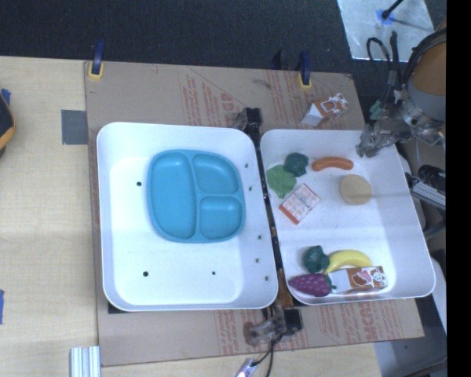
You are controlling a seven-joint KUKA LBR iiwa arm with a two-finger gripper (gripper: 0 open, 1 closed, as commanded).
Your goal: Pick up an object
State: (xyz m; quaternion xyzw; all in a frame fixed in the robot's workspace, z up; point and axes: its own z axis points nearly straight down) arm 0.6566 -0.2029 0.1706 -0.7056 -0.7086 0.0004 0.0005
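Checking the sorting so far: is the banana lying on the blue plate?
No, the banana lies in the right bin, while the blue plate sits in the left bin.

arm – reaching in from right | gripper point(370, 144) – low, pointing down-left

Even, bright overhead light; whole view slightly soft, low resolution. White bins point(114, 210) near blown out, little surface detail. Faint short shadows beside blue divided plate point(196, 195), falling toward its lower right. Dark floor above bins murky, grainy. Fine print on small items unreadable.
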